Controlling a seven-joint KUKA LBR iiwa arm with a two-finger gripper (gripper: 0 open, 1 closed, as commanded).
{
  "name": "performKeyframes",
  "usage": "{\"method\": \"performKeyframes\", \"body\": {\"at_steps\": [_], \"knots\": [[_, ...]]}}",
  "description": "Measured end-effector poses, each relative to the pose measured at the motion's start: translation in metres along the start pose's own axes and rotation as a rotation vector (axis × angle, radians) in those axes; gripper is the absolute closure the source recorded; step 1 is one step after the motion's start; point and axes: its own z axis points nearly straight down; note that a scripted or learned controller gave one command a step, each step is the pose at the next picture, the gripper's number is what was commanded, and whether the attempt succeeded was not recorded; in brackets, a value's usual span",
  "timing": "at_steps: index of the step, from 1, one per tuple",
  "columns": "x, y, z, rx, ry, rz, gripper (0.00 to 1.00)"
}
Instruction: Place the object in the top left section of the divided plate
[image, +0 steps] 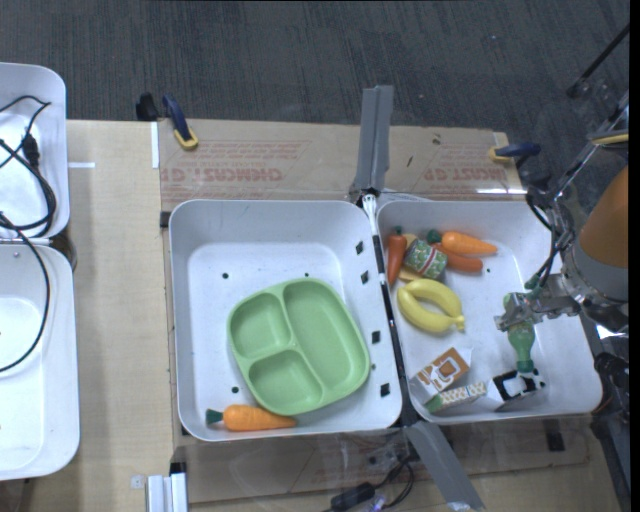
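A green divided plate (300, 345) lies in the left bin (200, 300), and its three sections hold nothing. An orange carrot (255, 418) rests by the plate's near edge, at the bin's front left. My gripper (520, 317) hangs over the right side of the right bin (560, 400). A small green object (523, 346) sits directly under it. From this view I cannot tell whether the gripper touches the green object.
The right bin also holds a yellow banana (430, 305), two carrots (466, 243) at the back, a red and green fruit (428, 258), a small carton (450, 378) and a black and white item (518, 385). A grey divider (375, 150) stands between the bins.
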Motion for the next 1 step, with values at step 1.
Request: {"method": "performKeyframes", "body": {"at_steps": [1], "knots": [[0.0885, 0.0375, -0.0352, 0.001, -0.001, -0.046, 1.0]]}}
